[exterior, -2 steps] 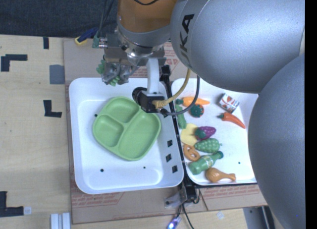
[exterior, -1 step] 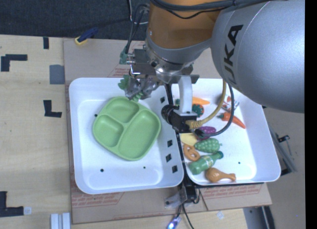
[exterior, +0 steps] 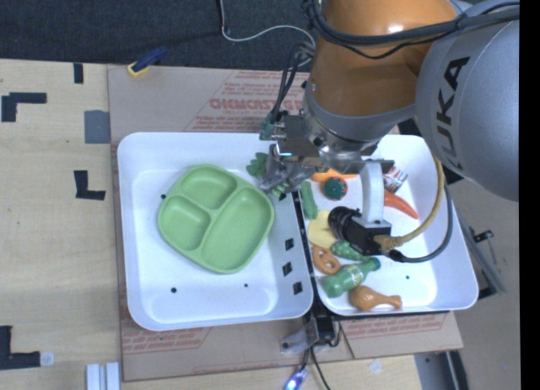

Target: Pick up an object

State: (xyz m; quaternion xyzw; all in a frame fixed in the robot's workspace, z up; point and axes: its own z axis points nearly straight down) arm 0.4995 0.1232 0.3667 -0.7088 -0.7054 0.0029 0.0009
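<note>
The grey arm (exterior: 481, 93) reaches in from the right side of the desk and bends down over its middle. Its broad orange band (exterior: 384, 13) sits just above the wrist, looped by black cables. Below the band the grey wrist narrows into dark mounting hardware. The pincer (exterior: 278, 173) hangs low at the seam between the two bins, nearer the far edge of the desk, pointing downward. From here its tips are too tangled in shadow to make out.

Bare white floor lies open below the green divided plate (exterior: 216, 217) in the left bin (exterior: 135, 236). Right of the plate, small toys (exterior: 354, 274) crowd the right bin (exterior: 456, 283), with the arm (exterior: 380, 51) hanging above them.
</note>
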